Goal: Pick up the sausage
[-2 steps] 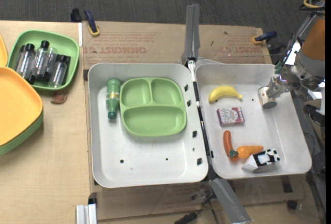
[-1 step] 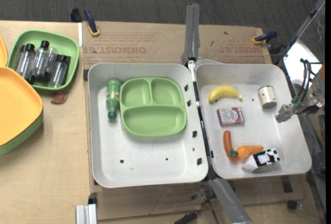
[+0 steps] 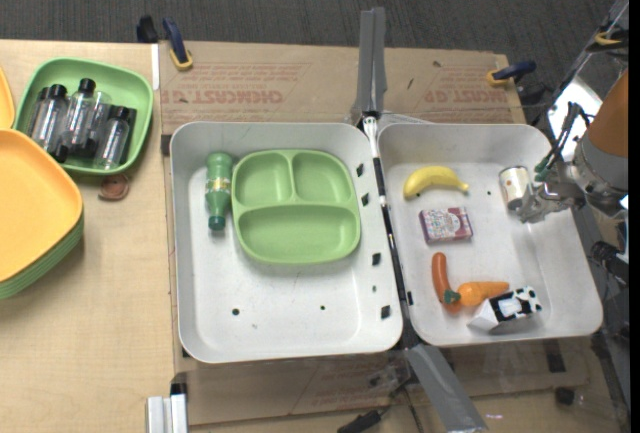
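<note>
The sausage (image 3: pixel 438 272) is a short reddish-brown link lying lengthwise near the front of the right bin (image 3: pixel 560 261). It is just left of an orange carrot (image 3: pixel 485 292), whose green tip nearly touches the sausage's front end. My gripper (image 3: pixel 527 198) hangs over the right side of that bin, behind and to the right of the sausage and well apart from it. The grey arm with its orange band (image 3: pixel 606 121) comes in from the right edge.
The right bin also holds a banana (image 3: pixel 434 182), a small pink box (image 3: pixel 446 224) and a black-and-white object (image 3: pixel 508 309) at the front. In the left bin are a green divided plate (image 3: pixel 296 205) and a green bottle (image 3: pixel 218 189). Orange plates (image 3: pixel 35 211) and a green tray of bottles (image 3: pixel 85 116) stand far left.
</note>
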`<state>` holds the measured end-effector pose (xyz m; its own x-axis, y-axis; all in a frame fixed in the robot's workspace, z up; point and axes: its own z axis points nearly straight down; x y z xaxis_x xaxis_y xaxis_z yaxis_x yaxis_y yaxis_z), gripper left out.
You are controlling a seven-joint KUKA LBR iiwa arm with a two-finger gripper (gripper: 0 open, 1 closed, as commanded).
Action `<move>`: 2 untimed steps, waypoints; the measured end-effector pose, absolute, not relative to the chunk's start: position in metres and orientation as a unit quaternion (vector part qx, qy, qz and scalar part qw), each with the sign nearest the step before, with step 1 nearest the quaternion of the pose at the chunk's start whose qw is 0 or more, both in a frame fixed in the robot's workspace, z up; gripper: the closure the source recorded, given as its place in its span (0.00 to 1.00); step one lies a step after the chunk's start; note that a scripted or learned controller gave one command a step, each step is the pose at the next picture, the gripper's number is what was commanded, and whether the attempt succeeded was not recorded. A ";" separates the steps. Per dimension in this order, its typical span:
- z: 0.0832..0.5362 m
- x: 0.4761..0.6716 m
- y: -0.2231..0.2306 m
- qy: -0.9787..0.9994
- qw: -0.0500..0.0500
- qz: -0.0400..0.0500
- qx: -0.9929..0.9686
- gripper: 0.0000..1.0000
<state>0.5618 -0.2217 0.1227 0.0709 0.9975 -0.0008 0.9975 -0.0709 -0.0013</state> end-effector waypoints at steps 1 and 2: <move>0.100 0.515 -0.210 -0.723 0.001 0.001 -0.691 1.00; 0.091 0.477 -0.222 -0.772 0.001 0.000 -0.635 1.00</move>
<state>0.4770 -0.2219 0.0907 -0.1924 0.9813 0.0019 0.9813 0.1924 -0.0021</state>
